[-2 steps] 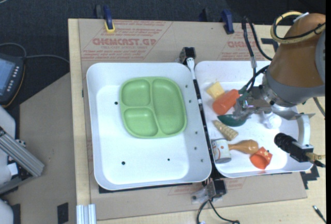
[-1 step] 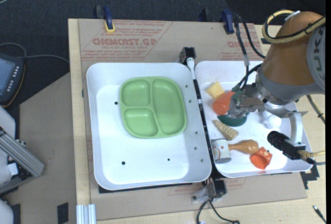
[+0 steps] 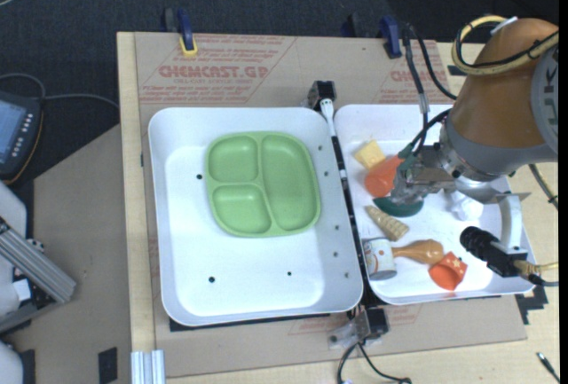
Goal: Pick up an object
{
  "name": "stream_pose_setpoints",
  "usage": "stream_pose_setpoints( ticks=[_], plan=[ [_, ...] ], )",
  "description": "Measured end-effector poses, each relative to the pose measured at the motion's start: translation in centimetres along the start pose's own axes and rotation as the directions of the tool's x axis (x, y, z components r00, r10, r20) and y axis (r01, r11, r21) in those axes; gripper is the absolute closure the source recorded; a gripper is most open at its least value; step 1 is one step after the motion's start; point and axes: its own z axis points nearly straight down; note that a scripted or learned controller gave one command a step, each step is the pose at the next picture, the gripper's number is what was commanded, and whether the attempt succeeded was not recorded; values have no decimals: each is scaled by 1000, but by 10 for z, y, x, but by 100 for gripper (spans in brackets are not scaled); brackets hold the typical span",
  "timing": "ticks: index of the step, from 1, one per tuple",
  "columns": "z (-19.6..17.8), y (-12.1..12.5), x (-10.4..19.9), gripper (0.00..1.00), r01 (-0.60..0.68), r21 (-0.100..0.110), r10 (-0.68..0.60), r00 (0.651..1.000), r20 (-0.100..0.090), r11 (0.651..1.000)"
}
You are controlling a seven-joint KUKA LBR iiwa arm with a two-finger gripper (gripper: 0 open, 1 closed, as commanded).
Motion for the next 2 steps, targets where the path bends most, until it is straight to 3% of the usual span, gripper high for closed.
stream_pose_setpoints(
  ticks=[2],
  plan=[
    [2, -2, -8, 100, -1, 4, 1, 1000, 0, 1000]
  ],
)
